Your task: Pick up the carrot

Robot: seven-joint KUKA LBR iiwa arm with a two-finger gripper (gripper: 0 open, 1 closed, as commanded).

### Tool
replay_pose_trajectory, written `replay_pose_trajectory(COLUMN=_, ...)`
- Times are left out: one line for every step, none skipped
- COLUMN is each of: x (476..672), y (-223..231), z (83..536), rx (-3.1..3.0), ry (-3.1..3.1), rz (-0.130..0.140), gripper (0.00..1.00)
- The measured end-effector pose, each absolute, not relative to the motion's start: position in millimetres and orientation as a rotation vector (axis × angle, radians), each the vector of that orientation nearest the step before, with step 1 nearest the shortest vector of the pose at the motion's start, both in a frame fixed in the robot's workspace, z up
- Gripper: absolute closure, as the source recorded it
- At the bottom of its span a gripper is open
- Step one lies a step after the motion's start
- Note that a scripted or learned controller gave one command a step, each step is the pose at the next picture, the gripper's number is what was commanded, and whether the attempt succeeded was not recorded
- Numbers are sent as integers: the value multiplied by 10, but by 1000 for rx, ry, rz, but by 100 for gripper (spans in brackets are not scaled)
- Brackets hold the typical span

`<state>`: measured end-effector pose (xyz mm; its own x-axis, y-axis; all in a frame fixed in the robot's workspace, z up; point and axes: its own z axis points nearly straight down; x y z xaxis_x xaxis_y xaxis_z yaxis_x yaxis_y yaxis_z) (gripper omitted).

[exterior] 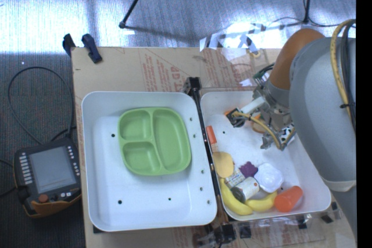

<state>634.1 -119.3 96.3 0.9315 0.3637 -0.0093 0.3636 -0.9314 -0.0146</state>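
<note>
The carrot (288, 198) – likely light, stiff and smooth, best pinched across its thick middle – lies in the right bin's (302, 166) near right corner, while the gripper (272, 137) hangs nearer the far edge, open or closed I cannot tell.

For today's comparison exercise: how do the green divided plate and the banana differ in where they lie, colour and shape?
The green divided plate lies by itself in the left bin; the banana lies in the right bin, crowded among other items. The plate is pale green, the banana yellow. The plate is broad and flat with three compartments; the banana is a narrow curve, partly covered by a small white container. Both rest in white bins.
</note>
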Motion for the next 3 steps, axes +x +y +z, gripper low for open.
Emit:
replay_pose_trajectory(x=5829, y=-816, z=855, rx=-3109, ry=-386, rz=14, gripper=0)
replay_pose_trajectory(x=6125, y=-887, z=868, rx=-3118, ry=-323, rz=9, gripper=0)
replay_pose_trajectory(x=6342, y=-857, z=866, rx=-3118, ry=-327, rz=8, gripper=0)
